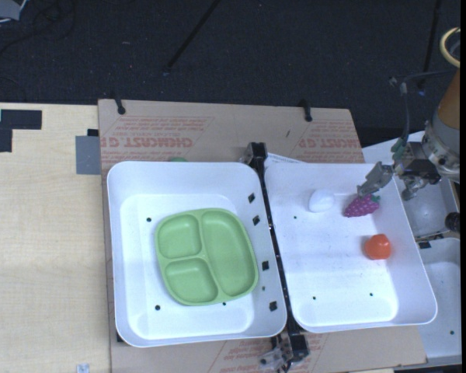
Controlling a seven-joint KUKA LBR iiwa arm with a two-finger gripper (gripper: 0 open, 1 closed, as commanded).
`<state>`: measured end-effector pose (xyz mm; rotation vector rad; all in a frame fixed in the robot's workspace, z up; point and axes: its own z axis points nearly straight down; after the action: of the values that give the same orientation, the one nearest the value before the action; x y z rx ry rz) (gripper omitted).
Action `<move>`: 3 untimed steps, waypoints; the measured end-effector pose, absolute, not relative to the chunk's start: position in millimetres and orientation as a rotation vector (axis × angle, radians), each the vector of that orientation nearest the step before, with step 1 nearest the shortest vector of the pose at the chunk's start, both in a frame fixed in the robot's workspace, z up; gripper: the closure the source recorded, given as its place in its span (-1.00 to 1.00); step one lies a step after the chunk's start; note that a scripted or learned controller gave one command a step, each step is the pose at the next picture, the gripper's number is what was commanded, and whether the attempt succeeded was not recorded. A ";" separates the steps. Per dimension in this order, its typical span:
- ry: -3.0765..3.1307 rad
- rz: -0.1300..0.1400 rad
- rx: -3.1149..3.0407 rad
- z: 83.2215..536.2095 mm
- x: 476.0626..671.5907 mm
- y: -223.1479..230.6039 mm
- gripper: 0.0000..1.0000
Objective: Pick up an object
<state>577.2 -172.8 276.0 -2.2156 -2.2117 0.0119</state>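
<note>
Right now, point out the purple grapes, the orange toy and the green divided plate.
purple grapes (360,206): camera view, middle of the bunch.
orange toy (377,246): camera view, its top face.
green divided plate (206,255): camera view, ridge where its compartments meet.

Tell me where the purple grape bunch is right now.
In the camera view, the purple grape bunch lies in the right bin, near its far right corner, just right of the small white object and up-left of the orange object.
</note>
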 end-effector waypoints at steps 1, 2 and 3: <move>-2.221 0.001 -2.221 282.6 579.1 -172.7 -1.00; -2.216 0.007 -2.217 219.2 578.8 -176.9 -1.00; -2.216 0.006 -2.217 158.5 574.7 -183.3 -1.00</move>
<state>574.7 -183.3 158.5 -2.2173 -2.2159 0.0062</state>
